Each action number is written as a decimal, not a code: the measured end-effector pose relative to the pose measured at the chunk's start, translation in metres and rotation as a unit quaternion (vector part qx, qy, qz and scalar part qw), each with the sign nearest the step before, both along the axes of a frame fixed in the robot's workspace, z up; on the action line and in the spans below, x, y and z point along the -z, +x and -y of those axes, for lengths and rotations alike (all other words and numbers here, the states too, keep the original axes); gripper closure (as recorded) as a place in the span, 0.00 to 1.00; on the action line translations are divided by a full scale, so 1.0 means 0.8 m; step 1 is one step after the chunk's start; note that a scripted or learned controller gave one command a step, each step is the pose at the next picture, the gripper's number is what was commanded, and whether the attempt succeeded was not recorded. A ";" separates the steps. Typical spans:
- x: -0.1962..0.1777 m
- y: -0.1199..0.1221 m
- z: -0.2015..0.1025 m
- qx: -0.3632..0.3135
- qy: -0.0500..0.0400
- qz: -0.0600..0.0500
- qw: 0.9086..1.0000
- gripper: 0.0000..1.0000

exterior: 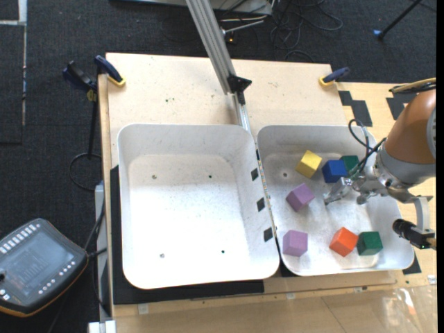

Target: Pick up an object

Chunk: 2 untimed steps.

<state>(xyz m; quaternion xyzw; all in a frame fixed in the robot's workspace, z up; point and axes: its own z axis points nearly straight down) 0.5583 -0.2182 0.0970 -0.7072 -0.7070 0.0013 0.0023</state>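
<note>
The right bin [277,144] holds several small blocks. A yellow block [309,163], a blue block [334,170] and a dark green block [351,163] sit near its back. One purple block [300,197] lies mid-bin and another purple block [295,243] lies near the front. An orange block [343,241] and a green block [370,243] sit side by side at the front right. My gripper [345,197] is in this bin, just in front of the blue block and behind the orange one. It stands open with nothing between its fingers.
The left bin [128,186] stands beside the right one, their walls touching along the middle. A slanted metal rail [211,37] runs down to the bins' shared back edge. Yellow-blue clamps [111,71] hold the board's back corners. A teach pendant [35,266] lies at the lower left.
</note>
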 end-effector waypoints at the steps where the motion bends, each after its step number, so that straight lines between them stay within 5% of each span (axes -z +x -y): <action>1: -0.017 0.002 0.001 0.000 -0.001 0.003 1.000 1.00; 2: -0.097 0.004 -0.001 -0.001 -0.002 0.006 1.000 1.00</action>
